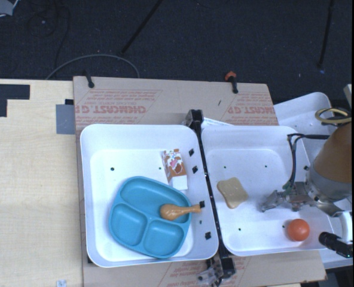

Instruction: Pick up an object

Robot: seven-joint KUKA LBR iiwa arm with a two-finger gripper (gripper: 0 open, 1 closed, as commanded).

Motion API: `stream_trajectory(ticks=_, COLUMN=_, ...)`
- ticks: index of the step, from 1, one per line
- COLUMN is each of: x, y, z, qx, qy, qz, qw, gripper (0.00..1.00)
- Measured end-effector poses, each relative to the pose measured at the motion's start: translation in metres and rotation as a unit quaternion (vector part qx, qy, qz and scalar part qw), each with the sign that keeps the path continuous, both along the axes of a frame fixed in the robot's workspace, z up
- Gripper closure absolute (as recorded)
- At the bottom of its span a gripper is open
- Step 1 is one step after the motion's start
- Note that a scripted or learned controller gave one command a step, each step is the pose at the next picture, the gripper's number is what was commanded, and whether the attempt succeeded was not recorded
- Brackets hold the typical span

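Observation:
In the right bin (249,145) lie a tan bread-slice-shaped piece (232,192) near the left wall and an orange-red ball (297,229) near the front right corner. My gripper (272,202) hangs low over the right bin's floor, between the two and touching neither. It is right of the tan piece and up-left of the ball. The grey arm with its orange band (339,154) enters from the right. Nothing shows in the gripper's grasp.
The left bin (99,154) holds a blue divided plate (142,220) with a tan drumstick-shaped toy (177,210) lying on its right edge. A small printed packet (174,166) lies behind it. A black divider (202,184) separates the bins. A cable (292,154) loops near the wrist.

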State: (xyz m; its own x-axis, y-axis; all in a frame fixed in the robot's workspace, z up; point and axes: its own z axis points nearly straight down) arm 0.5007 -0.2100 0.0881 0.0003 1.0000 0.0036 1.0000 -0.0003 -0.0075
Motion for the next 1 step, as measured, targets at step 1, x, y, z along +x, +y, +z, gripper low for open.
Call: stream_trajectory(ticks=1, x=0.0006, y=-0.0016, z=0.0130, qx=-0.0007, qy=-0.002, qz=-0.002, qw=1.0000, gripper=1.00)
